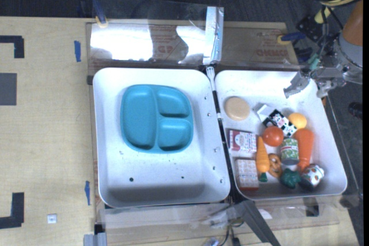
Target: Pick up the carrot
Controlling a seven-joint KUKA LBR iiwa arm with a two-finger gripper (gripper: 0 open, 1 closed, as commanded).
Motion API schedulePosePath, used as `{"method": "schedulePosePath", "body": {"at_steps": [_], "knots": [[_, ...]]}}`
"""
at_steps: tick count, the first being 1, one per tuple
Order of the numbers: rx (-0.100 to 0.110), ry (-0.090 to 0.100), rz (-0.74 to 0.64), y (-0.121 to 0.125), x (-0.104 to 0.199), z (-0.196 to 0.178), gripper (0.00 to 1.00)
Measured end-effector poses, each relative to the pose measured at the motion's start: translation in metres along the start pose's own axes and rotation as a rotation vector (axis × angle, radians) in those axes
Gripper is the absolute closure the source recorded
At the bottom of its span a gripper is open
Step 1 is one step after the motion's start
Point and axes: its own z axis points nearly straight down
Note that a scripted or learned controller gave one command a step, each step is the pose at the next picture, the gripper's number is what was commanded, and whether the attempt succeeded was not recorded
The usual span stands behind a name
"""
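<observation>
The claw (308, 84) hovers at the upper right of the right bin (337, 181), and I cannot tell whether it is spread or pressed together. The carrot (305, 147) lies toward the bin's lower right, well apart from the claw — and crowded. A tomato (273, 136), a small green-labelled bottle (289, 152) and a yellow piece (297, 121) press close around it. The likely failure is a descent that clips a neighbour and nudges the carrot aside, or a pinch that catches the wrong item.
</observation>
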Motion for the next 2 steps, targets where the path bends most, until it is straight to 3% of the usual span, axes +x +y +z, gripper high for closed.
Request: {"method": "schedulePosePath", "body": {"at_steps": [1, 2], "knots": [[0.003, 0.002, -0.266, -0.047, 0.028, 0.076, 0.00], [-0.027, -0.013, -0.195, -0.060, 0.049, 0.117, 0.00]]}}
